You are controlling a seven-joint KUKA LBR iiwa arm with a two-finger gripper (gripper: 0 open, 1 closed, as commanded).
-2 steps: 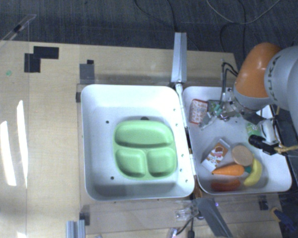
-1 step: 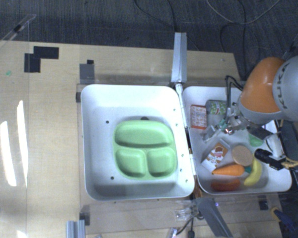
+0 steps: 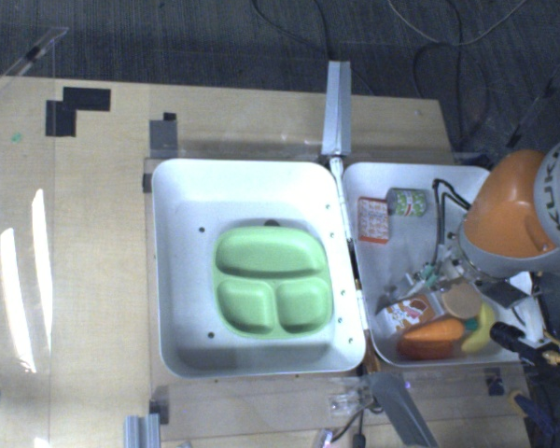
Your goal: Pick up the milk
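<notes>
From my remote seat, the end effector (image 3: 441, 273) is down in the right bin (image 3: 406, 241), tucked under the arm's orange band (image 3: 504, 217), and honestly I can't tell how it's set or whether it has anything. The thing I'd call the milk (image 3: 403, 315), a small white carton with a red-orange label, lies on its side just beside it toward the bin's front edge, touching the carrot (image 3: 431, 339) with the banana (image 3: 480, 329) right next to that. So my read is nothing's lifted yet; the grab and raise are still ahead. Further back there's a red-and-white packet (image 3: 374, 219) and a green can (image 3: 409, 203). The left bin (image 3: 177, 250) has a green divided tray (image 3: 272, 280), all on the desk (image 3: 75, 278).
</notes>
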